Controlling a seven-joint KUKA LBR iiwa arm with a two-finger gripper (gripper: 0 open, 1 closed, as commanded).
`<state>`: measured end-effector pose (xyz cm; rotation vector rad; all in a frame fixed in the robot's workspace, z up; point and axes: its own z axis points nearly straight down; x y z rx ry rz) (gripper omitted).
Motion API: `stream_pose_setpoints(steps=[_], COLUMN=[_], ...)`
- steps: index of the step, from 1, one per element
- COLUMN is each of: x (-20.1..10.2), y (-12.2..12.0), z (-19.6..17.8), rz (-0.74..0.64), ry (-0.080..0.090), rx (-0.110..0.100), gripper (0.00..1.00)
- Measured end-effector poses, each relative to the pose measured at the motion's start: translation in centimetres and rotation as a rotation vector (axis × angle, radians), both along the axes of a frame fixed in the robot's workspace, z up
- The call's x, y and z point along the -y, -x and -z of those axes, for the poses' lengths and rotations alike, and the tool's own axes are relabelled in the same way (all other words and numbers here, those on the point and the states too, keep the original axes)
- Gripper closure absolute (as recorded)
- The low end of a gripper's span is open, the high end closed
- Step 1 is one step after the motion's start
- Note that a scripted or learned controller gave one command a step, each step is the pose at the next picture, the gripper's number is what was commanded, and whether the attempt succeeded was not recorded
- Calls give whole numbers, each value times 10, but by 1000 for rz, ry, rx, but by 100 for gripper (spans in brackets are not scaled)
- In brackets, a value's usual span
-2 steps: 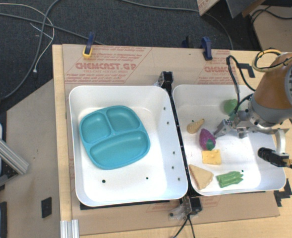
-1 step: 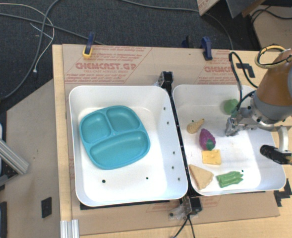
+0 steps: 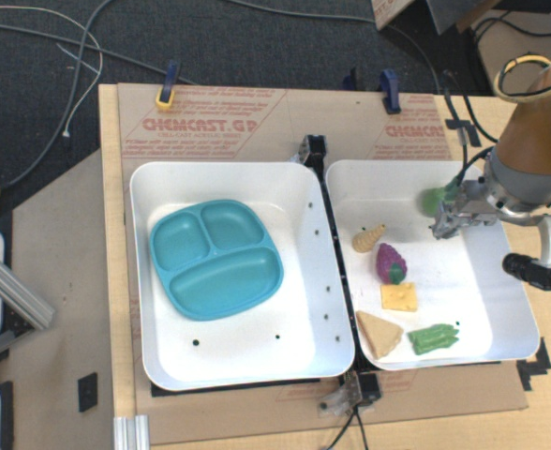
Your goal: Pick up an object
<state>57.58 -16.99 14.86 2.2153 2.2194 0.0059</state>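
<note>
The right bin [image 3: 510,345] holds several small toy foods. A tan cone-shaped piece [image 3: 369,238] lies near its left wall, and a purple piece with a green tip [image 3: 390,262] is just below it. Further forward lie a yellow block [image 3: 399,296], a tan wedge [image 3: 379,334] and a green leafy piece [image 3: 433,337]. Another green piece [image 3: 434,199] sits at the far side of the bin. My gripper [image 3: 447,223] hangs low over the bin right beside that green piece, and the wrist partly hides it.
A teal divided plate [image 3: 217,257] lies in the left bin [image 3: 154,345]. A black divider clamp [image 3: 313,148] sits between the bins at the back. The arm's grey and orange body [image 3: 533,148] covers the right bin's far right corner.
</note>
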Motion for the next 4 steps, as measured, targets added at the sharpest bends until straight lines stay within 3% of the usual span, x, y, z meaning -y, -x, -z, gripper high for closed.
stream_pose_setpoints(steps=[2, 4], x=[-13, -119], y=[-11, 10], z=[-115, -101], rz=[-1, -4], ry=[0, -5], rx=[1, -10], gripper=[100, 100])
